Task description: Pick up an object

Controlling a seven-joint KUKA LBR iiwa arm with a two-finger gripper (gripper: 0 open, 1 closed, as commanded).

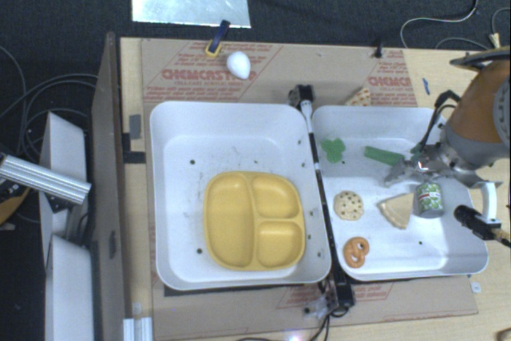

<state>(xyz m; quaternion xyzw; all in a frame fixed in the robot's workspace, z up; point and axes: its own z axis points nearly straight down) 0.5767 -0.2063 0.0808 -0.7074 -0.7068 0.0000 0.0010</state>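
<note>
Jaws [406, 170] low in the right bin [399, 255], their spread impossible to tell.
The small can [429, 199] stands just right and nearer; the tan wedge [397, 211] lies beside it, cookie [348, 205] and pretzel [356, 251] leftward, yellow tray [254, 220] in the left bin [184, 172].

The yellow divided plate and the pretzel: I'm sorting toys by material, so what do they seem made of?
The yellow divided plate looks like moulded plastic, matte, one even colour. The pretzel is probably plastic play food, with a slight sheen; too small to be sure.
</note>
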